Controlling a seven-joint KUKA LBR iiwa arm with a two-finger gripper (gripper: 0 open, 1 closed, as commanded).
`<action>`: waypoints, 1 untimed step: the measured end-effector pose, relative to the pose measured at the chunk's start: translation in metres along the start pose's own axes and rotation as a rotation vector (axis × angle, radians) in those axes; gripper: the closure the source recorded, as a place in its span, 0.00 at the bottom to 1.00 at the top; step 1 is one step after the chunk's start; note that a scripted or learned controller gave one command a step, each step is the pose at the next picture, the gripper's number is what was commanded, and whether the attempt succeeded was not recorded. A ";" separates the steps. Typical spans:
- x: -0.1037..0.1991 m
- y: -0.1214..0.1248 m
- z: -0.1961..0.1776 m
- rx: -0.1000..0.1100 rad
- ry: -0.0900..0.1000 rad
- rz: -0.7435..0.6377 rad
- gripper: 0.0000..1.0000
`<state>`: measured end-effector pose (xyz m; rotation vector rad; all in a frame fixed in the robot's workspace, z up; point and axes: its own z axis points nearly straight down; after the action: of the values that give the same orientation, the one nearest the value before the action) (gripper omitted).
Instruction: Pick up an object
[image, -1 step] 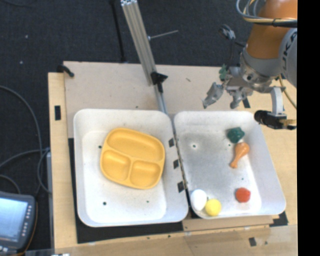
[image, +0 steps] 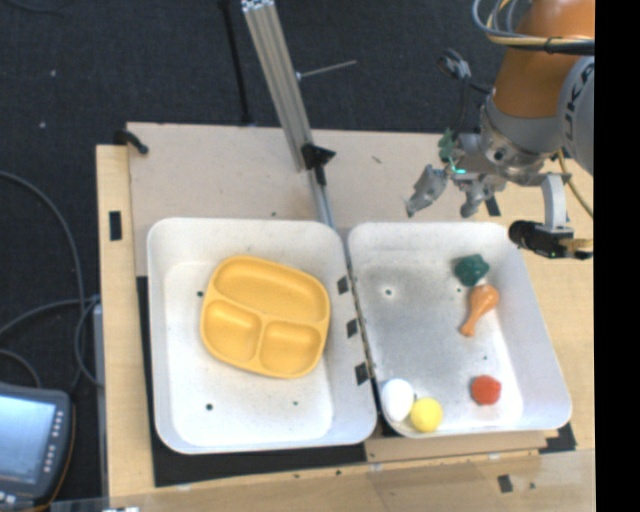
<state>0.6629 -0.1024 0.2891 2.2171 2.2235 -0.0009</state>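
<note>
Five small things lie in the right bin (image: 530, 300): a green piece (image: 470, 268), an orange carrot (image: 479, 307), a red ball (image: 486, 390), a yellow ball (image: 427, 414) and a white egg (image: 398, 399). A yellow divided plate (image: 265, 315) sits in the left bin (image: 175, 300). Above the right bin's far edge, the gripper (image: 449, 197) hangs with fingers spread, holding nothing.

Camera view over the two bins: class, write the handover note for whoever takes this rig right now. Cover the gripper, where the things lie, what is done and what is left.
Gripper: open, holding nothing, above the far rim of the right bin.
Right bin holds a green piece, an orange carrot-like piece, a red piece, a yellow ball and a white egg-like piece.
Left bin holds a yellow divided plate.
Done: nothing picked.
Left: descend on one object, probably the green piece nearest the gripper, close and lift.
</note>
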 end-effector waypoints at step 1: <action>0.002 -0.009 0.048 0.005 -0.001 0.003 0.00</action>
<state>0.6536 -0.1009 0.2412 2.2227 2.2222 -0.0068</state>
